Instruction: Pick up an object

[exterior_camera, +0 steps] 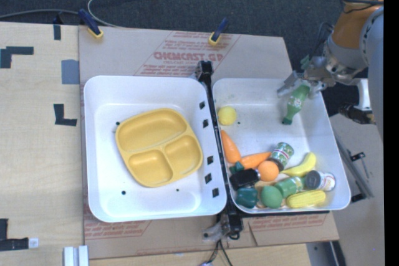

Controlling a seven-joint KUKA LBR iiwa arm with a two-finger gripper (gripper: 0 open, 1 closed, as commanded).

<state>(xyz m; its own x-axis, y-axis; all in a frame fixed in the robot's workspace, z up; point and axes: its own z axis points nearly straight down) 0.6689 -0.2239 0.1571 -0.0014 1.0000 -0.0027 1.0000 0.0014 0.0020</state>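
Green bottle (293, 104) tilted, gripped at top by fingers (298, 83), above right bin (315, 134).

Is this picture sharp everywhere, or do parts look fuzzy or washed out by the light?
In the camera view, light is soft and even; the white bins look bright yet keep their edges. The yellow tray throws hardly any shadow. The whole view is a bit grainy, and the toys are too soft for labels to be read. The gripper with the green bottle looks slightly blurred.

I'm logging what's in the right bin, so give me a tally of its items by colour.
Yellow: 3, the ball, banana and corn
Orange: 3, two carrots and an orange
Green: 4, the bottle, can and two others in the pile
Dark items: too cluttered to count
Total: 10 by colour
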